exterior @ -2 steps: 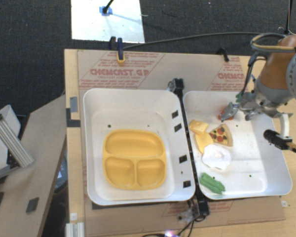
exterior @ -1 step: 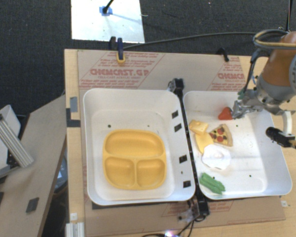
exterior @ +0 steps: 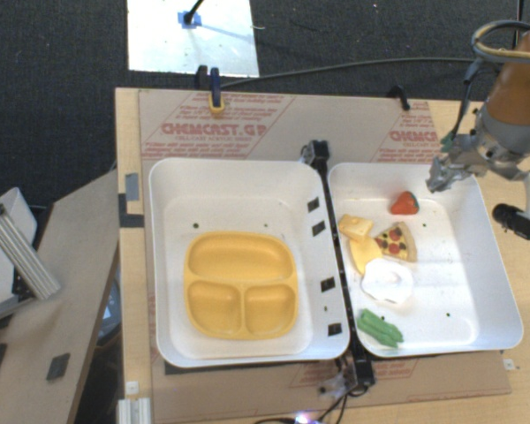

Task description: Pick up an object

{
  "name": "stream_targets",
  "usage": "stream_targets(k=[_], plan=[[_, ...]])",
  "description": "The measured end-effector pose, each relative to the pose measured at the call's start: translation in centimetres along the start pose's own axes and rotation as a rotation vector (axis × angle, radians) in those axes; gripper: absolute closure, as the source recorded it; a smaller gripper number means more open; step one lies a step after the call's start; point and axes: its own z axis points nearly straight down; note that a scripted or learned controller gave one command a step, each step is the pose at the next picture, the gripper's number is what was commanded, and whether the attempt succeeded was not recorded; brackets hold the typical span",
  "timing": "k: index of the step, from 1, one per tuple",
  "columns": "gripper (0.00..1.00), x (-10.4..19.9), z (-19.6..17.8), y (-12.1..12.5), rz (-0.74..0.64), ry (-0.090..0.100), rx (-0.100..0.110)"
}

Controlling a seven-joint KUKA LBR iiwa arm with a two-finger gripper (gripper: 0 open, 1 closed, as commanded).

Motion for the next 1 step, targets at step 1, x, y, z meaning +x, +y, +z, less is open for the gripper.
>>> stream_targets(k=[1], plan=[[1.0,-0.01,-5.4,1.22,-0.001,0.0,-0.001]])
